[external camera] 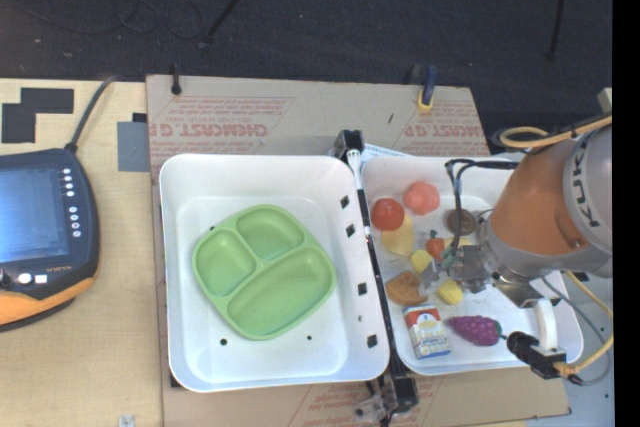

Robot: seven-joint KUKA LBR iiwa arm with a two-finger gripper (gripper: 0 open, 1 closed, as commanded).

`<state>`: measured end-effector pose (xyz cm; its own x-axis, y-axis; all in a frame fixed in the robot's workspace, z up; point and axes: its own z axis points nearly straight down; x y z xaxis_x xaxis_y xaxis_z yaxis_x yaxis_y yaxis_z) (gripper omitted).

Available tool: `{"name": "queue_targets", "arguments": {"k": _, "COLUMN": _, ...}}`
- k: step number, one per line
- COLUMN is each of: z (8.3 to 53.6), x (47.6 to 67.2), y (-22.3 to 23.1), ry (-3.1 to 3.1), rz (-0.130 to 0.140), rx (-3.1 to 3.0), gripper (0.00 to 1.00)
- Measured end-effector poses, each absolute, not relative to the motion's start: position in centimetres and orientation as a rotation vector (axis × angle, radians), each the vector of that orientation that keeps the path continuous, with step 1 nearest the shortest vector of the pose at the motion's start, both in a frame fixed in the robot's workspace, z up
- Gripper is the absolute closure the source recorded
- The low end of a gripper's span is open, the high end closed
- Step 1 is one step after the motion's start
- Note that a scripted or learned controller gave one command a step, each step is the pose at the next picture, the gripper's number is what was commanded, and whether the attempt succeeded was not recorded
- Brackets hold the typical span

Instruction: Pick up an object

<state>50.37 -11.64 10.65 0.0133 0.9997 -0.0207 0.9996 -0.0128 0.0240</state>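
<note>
The right bin (545, 360) holds several small toy foods. A red tomato (388, 212) and a salmon-pink ball (422, 197) lie at its far left. Below them are a pale yellow piece (399, 237), a small yellow bit (420, 261) and a small red piece (434, 246). A brown cookie-like disc (405, 288), a yellow lemon (451, 292), a white carton (428, 331) and purple grapes (476, 329) lie nearer the front. My gripper (462, 265) reaches down into the middle of the bin, just right of the red piece and above the lemon. The wrist hides its tips.
The left bin (190, 205) carries a green divided plate (264, 270). The orange-banded arm (535, 210) covers the right bin's right half. A tablet (40, 230) sits at the far left of the bench. Cables (545, 345) trail at the right bin's front right corner.
</note>
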Motion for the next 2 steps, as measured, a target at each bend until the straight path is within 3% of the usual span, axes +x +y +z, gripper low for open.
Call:
{"name": "queue_targets", "arguments": {"k": 1, "z": 19.0, "x": 47.6, "y": -3.7, "ry": 2.231, "rz": 0.004, "rx": 2.216, "gripper": 0.0}}
{"name": "queue_targets", "arguments": {"k": 2, "z": 15.6, "x": 47.4, "y": -9.1, "ry": 2.222, "rz": -0.011, "rx": 2.231, "gripper": 0.0}}
